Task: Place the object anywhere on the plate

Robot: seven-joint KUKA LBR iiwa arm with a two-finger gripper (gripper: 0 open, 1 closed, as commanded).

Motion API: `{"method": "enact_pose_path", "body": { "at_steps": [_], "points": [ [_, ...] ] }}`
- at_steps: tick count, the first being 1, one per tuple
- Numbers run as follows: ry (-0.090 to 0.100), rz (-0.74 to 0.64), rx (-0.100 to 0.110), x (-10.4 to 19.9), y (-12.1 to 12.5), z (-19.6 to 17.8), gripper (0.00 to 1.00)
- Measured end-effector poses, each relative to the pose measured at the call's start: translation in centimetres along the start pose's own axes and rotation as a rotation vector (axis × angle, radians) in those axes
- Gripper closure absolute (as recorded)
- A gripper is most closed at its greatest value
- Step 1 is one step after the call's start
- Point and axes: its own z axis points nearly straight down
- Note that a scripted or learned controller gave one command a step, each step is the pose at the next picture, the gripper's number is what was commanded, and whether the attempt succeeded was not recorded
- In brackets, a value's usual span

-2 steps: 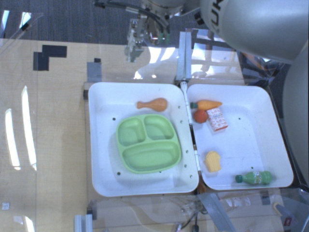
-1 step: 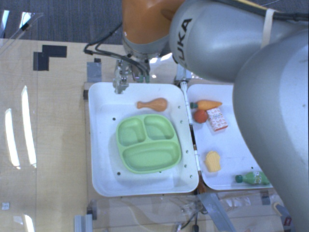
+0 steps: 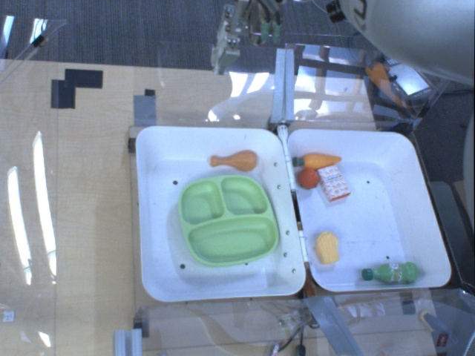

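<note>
While arm looms at 1 o'clock, left bin (image 3: 148, 221) holds green plate (image 3: 228, 219), 3 compartments; chicken drumstick (image 3: 234, 160) just beyond plate at 12 o'clock, apart. Gripper (image 3: 225, 48) at 12 o'clock past bins; cannot tell its state. Right bin (image 3: 415, 199): carrot (image 3: 322, 160), tomato (image 3: 309, 178), red-white carton (image 3: 334, 183), yellow piece (image 3: 327, 248), green bottle (image 3: 392, 274).

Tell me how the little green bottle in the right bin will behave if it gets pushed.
The green bottle lies on its side, so it will probably roll. It looks small, likely light. It sits by the right bin front wall, which may stop it.
</note>
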Motion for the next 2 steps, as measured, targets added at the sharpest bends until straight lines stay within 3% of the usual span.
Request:
{"method": "enact_pose_path", "body": {
  "at_steps": [1, 2],
  "points": [
    [0.009, -0.099, 0.002, 0.8, 2.9, 14.7, 1.0],
    [0.01, -0.17, 0.002, 5.2, 2.4, 30.0, 1.0]
  ]
}}
